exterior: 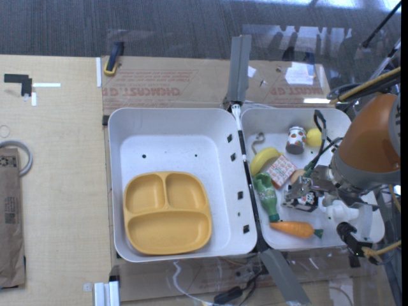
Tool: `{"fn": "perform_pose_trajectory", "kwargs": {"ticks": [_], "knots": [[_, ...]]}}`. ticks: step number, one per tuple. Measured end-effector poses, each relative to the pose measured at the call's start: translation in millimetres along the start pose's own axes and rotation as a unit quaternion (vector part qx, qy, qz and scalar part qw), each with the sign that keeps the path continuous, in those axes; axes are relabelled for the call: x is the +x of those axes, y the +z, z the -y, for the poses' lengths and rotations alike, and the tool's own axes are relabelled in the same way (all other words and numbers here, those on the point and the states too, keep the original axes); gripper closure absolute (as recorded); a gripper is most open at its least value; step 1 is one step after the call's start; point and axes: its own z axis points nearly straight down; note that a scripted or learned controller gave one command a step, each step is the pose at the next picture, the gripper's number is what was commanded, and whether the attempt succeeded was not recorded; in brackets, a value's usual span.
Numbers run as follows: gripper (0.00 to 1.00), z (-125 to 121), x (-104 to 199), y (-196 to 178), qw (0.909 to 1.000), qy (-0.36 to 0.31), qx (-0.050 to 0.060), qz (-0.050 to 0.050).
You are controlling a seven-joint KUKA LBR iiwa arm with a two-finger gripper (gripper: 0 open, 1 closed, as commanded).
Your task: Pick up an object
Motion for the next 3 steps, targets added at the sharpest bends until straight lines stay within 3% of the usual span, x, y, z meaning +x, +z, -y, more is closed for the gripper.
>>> {"fn": "perform_pose_trajectory", "kwargs": {"ticks": [1, 2, 3], "knots": [[1.00, 0.2, -1.0, -7.7, 1.0000, 0.002, 0.002, 0.000], [1.00, -21.5, 73.5, -93.1, 0.9940, -0.110, -0.001, 0.001], [1.00, -22.0, 72.5, -100.3, 0.9940, -0.109, 0.001, 0.002]]}}
